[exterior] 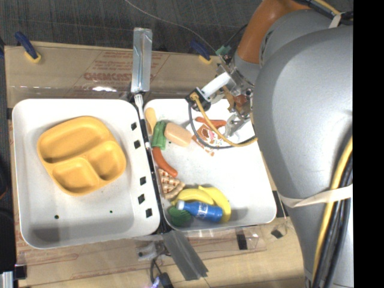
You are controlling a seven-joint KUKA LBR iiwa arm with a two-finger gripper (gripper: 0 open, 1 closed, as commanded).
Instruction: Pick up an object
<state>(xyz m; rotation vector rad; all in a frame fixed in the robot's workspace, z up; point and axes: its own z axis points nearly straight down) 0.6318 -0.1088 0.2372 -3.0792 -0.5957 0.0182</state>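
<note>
The gripper is hanging over the far right part of the right bin, reaching in from the right under the grey arm with its orange band. Whether it is open, closed or clamped on anything cannot be told, because cables and the wrist are covering it. Directly beneath and just left of the gripper, a small red-and-white item is lying on the bin floor; its kind cannot be made out. Further left, against the divider between the bins, one toy carrot with a green top is lying beside one pale peach-coloured piece. One reddish sausage is extending from there toward the near side, and one waffle-patterned piece is sitting just beyond its near end. In the near left corner of the right bin, well apart from the gripper, one yellow banana is curving around one blue bottle, with one green item touching the bottle's left end. The left bin is holding one yellow divided tray with three compartments, lying toward its far left. A metal bar is standing upright at the far end of the divider.
</note>
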